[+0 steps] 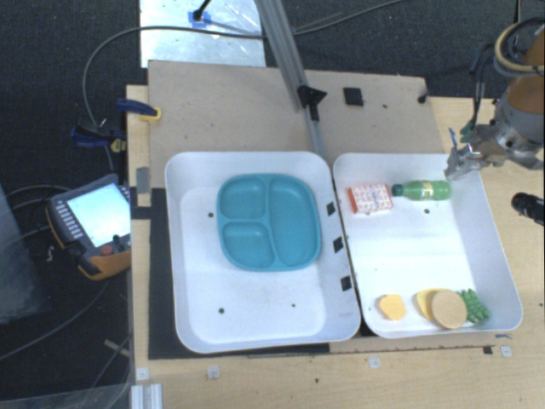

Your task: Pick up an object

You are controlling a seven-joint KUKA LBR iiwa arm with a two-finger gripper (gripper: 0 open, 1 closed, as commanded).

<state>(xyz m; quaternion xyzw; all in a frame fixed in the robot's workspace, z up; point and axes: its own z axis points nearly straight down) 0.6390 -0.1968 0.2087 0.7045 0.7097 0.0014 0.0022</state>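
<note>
Round food pieces (434, 307) lie at the right bin's (494, 254) near edge, the bottle (421, 191) and box (370, 198) at its far end, nothing lifted yet, the gripper (460, 162) poised just beside the bottle, its grip state indiscernible.

The grey arm with its orange band (521, 49) reaches in from the right, its wrist bent downward, the metal two-finger gripper (460, 162) hanging low.

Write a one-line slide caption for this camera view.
Claw poised at the right bin's far edge beside a green bottle; a red-patterned packet nearby, and a teal divided plate in the left bin.
</note>
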